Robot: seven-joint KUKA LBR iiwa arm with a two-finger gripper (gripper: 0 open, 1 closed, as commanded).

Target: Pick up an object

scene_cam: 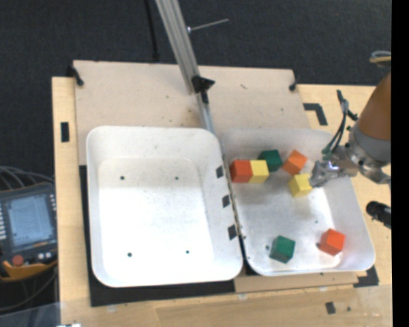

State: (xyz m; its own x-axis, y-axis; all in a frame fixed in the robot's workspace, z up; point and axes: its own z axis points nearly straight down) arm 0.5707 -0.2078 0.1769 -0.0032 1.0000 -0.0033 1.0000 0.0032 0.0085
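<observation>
We take the yellow block (300,184) near the middle of the right bin (351,203) as our landmark. The gripper (321,174) sits just beside it, on the side toward the arm (376,125), and looks to be touching or almost touching its upper corner. We cannot tell how far the gripper is spread, and nothing shows clamped in it, so we do not count the block as held. We judge the arm to be lined up on this block because it is the nearest piece with room around it.

Just beyond the landmark, toward the back of the bin, lies an orange block (296,161), close enough that it may crowd a grasp from that side. Further from the arm, a green block (270,160) sits behind a yellow cube (259,171) and a red-orange cube (241,171), which touch each other in a row near the bin's inner wall. Toward the front of the bin, well apart from the landmark, rest a second green block (282,248) and a red block (332,241).

The left bin (157,264) lies on the far side of that row. Our reading is that the pick is not yet made: the landmark block rests on the bin floor
</observation>
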